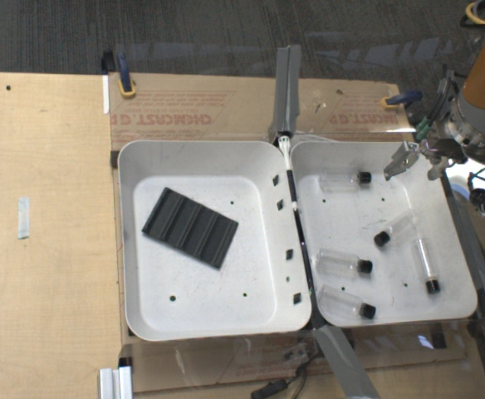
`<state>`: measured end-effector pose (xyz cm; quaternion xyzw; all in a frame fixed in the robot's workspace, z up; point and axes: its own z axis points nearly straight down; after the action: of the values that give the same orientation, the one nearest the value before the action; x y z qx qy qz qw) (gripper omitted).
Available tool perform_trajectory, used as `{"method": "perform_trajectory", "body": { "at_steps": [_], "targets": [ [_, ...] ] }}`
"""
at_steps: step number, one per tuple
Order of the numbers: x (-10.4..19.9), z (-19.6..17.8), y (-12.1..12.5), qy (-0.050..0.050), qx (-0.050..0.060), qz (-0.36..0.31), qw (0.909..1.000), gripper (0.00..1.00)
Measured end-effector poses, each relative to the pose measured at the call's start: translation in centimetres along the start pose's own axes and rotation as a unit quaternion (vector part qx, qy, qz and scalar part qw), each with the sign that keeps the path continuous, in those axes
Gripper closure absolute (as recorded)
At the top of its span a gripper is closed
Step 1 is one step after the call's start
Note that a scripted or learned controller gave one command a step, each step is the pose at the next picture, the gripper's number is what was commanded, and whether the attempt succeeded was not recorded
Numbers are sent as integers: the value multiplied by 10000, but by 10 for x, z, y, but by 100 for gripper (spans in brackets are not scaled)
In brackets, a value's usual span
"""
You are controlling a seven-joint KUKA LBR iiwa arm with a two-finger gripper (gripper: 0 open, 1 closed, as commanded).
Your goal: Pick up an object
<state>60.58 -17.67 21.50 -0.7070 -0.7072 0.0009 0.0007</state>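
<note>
Nearest the camera, at the bottom edge of the right bin (467,302), a clear vial with a black cap (352,304) lies on its side, cap toward 4 o'clock. A second vial (344,265) lies just above it, long axis running 9 to 3 o'clock, cap at 3. A third vial (424,263) lies near the right wall, long axis 12 to 6 o'clock, cap at 6. A fourth vial (394,229) lies tilted near the bin's centre, cap toward 8 o'clock. A fifth vial (345,179) lies at the top of the bin, cap at 3 o'clock.

The gripper (416,161) hangs over the top right corner of the right bin, fingers spread apart and nothing between them. The fifth vial lies at 9 o'clock from the gripper and is the nearest candidate; its long axis points roughly toward the tool. The remaining vials lie from 5 to 8 o'clock of it.

The left bin (134,223) contains a dark ribbed block (190,227), well apart from the gripper.
</note>
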Motion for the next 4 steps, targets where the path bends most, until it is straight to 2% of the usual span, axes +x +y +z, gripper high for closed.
{"method": "perform_trajectory", "body": {
  "at_steps": [1, 2, 3, 4],
  "targets": [
    [-9, 123, -10, -2, -12, -353, 9994, 0],
    [-2, 124, -95, 5, -3, -151, 9999, 0],
    [-2, 116, -96, 7, 2, -141, 9999, 100],
    [39, 2, -93, -3, -2, 239, 9997, 100]
  ]
}}
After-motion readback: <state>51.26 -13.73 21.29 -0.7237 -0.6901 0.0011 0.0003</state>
